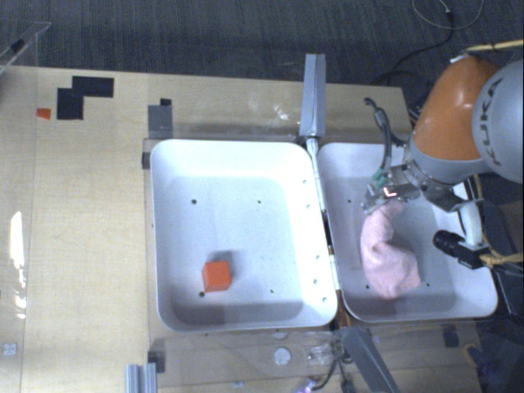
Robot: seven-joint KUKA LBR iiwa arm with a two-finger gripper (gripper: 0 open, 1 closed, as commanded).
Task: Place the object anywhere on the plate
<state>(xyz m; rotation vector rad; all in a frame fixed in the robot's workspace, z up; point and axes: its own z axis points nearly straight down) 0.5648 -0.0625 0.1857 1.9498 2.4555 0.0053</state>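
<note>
You're hovering the gripper (385,193) at the pink plate (386,256), grip unreadable, so aim at the orange block (217,276).

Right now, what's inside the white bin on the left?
Inside the left bin sits one small orange block, near its front edge, with bare white floor around it. Nothing covers it. The pink cloth lies in the right bin instead, beneath the arm.

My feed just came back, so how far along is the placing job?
Nothing looks placed yet. The orange block sits alone in the left bin. The gripper is over the right bin, at the top edge of a pink cloth-like lump. No plate is recognisable, so the pick and the placement both remain.
</note>
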